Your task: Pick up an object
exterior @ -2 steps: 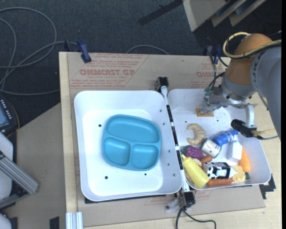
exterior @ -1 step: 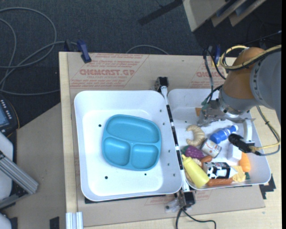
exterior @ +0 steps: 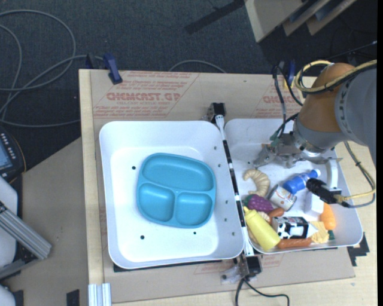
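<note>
Yellow bottle (exterior: 261, 229) below end effector (exterior: 279, 153)

Dark grey carpet floor (exterior: 149, 36) around the bench, black cables (exterior: 36, 66) looped across it up-left of the gripper (exterior: 281, 156). Bench top is a brown board (exterior: 179, 89) printed with red lettering, blue clamp (exterior: 111, 69) on its far-left corner. Aluminium extrusion (exterior: 21, 230) far left of the gripper, low. Pale furniture (exterior: 299, 15) above the gripper, possibly a cabinet. Even light
</note>
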Robot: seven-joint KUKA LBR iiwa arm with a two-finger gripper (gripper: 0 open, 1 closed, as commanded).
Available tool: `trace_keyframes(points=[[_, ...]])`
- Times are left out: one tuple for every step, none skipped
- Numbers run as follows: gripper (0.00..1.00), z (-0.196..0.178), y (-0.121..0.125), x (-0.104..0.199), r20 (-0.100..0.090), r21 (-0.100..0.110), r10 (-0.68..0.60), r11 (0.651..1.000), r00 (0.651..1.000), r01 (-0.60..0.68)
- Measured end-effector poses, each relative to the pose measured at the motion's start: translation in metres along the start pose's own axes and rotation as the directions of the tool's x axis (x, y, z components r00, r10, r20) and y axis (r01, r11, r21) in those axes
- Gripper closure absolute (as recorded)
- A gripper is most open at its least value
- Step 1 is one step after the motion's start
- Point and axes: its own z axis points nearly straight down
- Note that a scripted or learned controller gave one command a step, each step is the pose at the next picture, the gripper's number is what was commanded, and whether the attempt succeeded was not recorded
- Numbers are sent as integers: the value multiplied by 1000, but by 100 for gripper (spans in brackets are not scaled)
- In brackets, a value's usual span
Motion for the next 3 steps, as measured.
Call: trace_keyframes(points=[[0, -76, -2, -45, 5, -8, 2, 1000, 1000, -2], [0, 5, -24, -55, -2, 8, 1, 1000, 1000, -1], [100, -11, -21, -55, 1, -3, 1, 1000, 1000, -1]])
